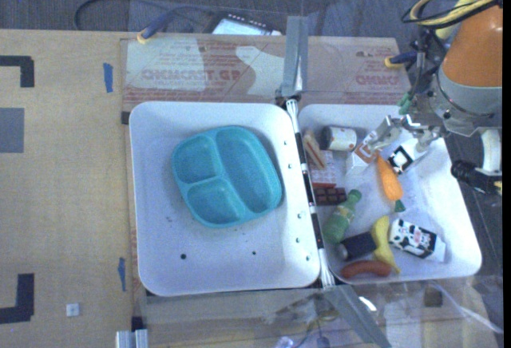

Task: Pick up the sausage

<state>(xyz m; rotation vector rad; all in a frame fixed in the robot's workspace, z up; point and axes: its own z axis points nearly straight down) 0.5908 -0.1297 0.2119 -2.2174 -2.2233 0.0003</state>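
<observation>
The sausage (pixel 366 268) is a short red-brown link lying flat at the front edge of the right bin (pixel 455 203), just in front of a banana (pixel 384 236). My gripper (pixel 402 139) hangs over the back part of that bin, well behind the sausage and to its right. It looks open, with nothing between its fingers. An orange carrot (pixel 390 179) lies just below it.
The right bin also holds a green bottle (pixel 343 216), a black-and-white carton (pixel 415 240), a hot dog in a bun (pixel 313 151), a white can (pixel 342 138) and a dark block (pixel 358 245). The left bin (pixel 152 179) holds a teal divided plate (pixel 227 175).
</observation>
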